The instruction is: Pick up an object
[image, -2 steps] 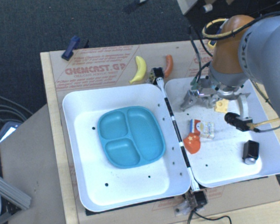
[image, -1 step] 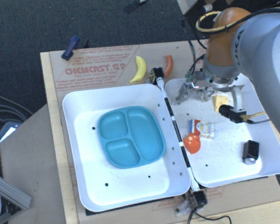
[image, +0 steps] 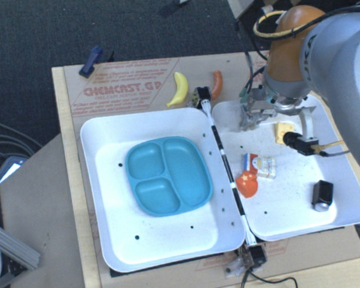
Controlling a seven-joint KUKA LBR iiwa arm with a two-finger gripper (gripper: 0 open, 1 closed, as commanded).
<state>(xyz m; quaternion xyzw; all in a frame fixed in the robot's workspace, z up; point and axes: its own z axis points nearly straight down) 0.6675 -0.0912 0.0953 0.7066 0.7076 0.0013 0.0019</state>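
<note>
Lying in the right bin (image: 341, 216) are several small things that could be picked up: an orange spoon-like piece (image: 247, 183) next to the divider between the bins, a clear small packet (image: 267, 167) just beside it, a black block (image: 322, 195) nearer the bin's front right corner, and a pale yellow piece (image: 284, 128) toward the bin's back. The tool (image: 253, 114) hangs over the back part of this same bin, just beside the yellow piece; whether it is released or clenched, I cannot tell. The left bin (image: 112, 230), touching the right bin along the divider, holds a blue sectioned plate (image: 168, 174). Behind both bins, on the counter (image: 129, 81), rest a yellow banana (image: 178, 89) and an orange piece (image: 216, 84).
</note>
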